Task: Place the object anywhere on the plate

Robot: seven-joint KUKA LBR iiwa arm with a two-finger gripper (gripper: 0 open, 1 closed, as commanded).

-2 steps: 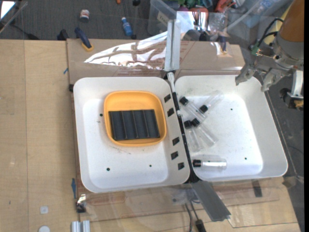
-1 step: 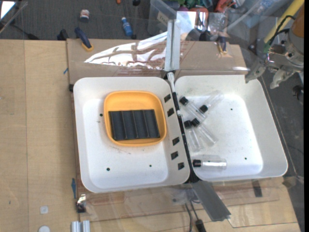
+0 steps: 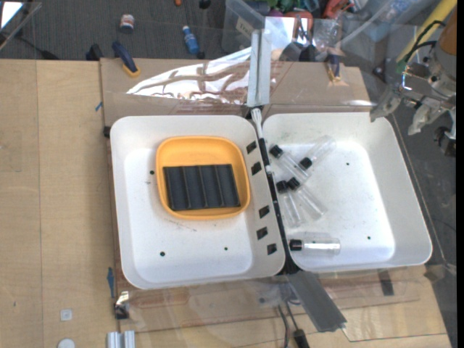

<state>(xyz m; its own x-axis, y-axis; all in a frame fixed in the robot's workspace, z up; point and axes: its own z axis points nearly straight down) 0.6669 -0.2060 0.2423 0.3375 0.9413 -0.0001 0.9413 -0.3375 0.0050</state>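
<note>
Fingers [image 3: 384, 109] spread apart, empty, by glossy white bin [image 3: 370, 194] of clear black-capped tubes [image 3: 303, 167]; rounded orange plate [image 3: 203, 145] alongside.

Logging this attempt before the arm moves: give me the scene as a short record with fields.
left bin: holds the orange plate
plate contents: a dark ribbed rack lying flat on it
right bin: several clear tubes with black caps, loosely piled near its left side; one more lies apart at the front
gripper: above the right bin's far right corner, nothing seen between the jaws
task status: no tube on the plate yet
</note>
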